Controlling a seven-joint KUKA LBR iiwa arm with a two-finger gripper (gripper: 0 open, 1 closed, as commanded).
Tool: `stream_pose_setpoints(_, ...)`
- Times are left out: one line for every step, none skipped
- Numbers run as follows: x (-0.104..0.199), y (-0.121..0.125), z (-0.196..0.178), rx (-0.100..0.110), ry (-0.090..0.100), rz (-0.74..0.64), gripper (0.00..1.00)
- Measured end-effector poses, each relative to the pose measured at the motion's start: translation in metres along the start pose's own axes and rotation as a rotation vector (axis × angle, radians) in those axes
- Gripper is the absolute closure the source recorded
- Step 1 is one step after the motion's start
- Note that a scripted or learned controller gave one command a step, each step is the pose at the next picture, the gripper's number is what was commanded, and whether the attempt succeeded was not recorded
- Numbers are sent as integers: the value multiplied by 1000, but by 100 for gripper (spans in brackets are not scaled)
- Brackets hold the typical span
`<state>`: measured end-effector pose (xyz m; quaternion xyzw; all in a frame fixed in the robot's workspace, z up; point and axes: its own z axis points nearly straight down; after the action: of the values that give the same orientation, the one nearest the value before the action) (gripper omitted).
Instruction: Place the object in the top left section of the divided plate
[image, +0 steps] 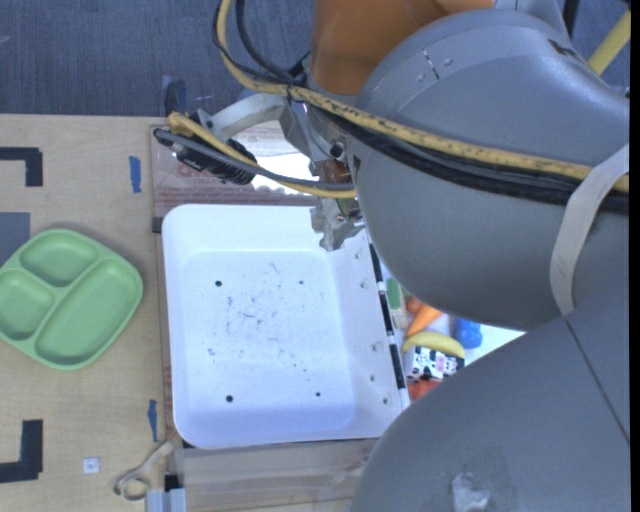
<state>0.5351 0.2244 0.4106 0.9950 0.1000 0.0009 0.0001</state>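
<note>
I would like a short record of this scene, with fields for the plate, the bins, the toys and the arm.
plate: green divided plate on the wooden bench, left of the bins, nothing in its sections
left bin: white bin, faint scuff marks on its floor
right bin: mostly hidden by the arm; small toys visible, one like a banana
arm: grey arm over the right bin
end effector: near the left bin's upper right corner; grip state unclear
</note>
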Motion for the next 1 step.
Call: stream_pose_setpoints(-55,-10,137,0,-4,2,100)
